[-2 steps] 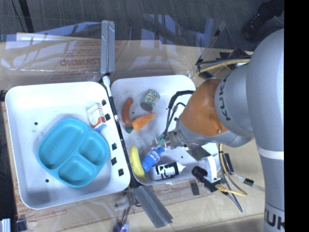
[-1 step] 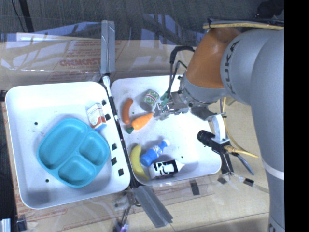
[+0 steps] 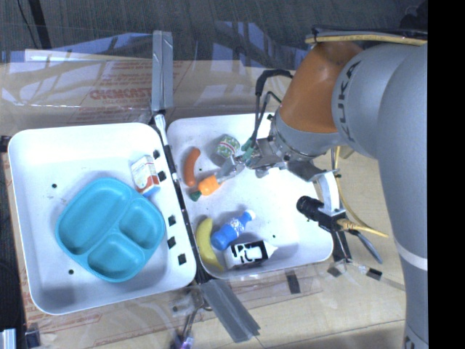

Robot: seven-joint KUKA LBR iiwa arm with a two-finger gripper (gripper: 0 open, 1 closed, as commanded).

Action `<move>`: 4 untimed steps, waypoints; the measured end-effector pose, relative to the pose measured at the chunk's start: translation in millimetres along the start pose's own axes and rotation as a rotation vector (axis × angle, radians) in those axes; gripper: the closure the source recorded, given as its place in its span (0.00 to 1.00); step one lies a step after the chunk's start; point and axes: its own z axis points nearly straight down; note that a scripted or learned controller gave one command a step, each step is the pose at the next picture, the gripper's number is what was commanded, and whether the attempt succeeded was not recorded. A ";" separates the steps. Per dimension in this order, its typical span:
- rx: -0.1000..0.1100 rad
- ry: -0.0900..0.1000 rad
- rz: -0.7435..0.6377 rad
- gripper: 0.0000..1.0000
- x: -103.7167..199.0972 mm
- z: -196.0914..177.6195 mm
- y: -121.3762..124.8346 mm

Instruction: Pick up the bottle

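Reaching into the right bin, gripper blurred, grip state unreadable, bottle lying apart.

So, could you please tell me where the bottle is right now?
The bottle lies near the front of the right bin, between the banana and a black-and-white box.

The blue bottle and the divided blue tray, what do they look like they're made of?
The bottle looks like glossy blue plastic with a paler cap; highlights show on its body. The tray looks like matte molded plastic: even turquoise color, soft rounded compartment edges. Neither is certain from this view.
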 end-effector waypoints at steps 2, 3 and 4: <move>-0.006 -0.005 -0.289 0.00 -21.1 132.3 -74.2; -0.004 -0.003 -0.295 1.00 -20.2 123.3 -73.8; -0.001 0.000 -0.004 1.00 16.0 33.7 -68.6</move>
